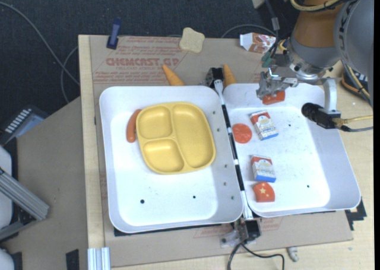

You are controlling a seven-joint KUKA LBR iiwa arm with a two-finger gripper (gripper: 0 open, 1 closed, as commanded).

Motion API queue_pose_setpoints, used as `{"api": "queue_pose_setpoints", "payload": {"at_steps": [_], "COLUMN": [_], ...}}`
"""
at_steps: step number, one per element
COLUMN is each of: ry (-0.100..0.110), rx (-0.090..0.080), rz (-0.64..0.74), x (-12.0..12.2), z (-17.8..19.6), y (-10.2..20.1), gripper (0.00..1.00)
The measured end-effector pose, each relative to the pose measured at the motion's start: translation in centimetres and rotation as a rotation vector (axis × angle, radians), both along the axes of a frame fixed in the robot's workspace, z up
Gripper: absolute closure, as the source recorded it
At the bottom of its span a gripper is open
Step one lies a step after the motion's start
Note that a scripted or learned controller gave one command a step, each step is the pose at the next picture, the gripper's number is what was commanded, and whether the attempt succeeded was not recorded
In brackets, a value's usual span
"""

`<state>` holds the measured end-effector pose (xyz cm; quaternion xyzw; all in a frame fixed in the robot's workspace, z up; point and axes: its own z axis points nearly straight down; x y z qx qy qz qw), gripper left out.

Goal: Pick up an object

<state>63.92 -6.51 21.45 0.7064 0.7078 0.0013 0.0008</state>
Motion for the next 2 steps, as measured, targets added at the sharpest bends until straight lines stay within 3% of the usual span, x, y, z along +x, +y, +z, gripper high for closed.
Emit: {"api": "queue_pose_setpoints", "payload": {"at_steps": [1,2], "ry": [0.005,0.001], "rx": [0.001,0.000], "rz": [0.000,0.000], "x": [-3.5,-3.0], "z": [-0.6,3.4], "y": [5.1,8.6], "gripper": [1.00,1.00]}}
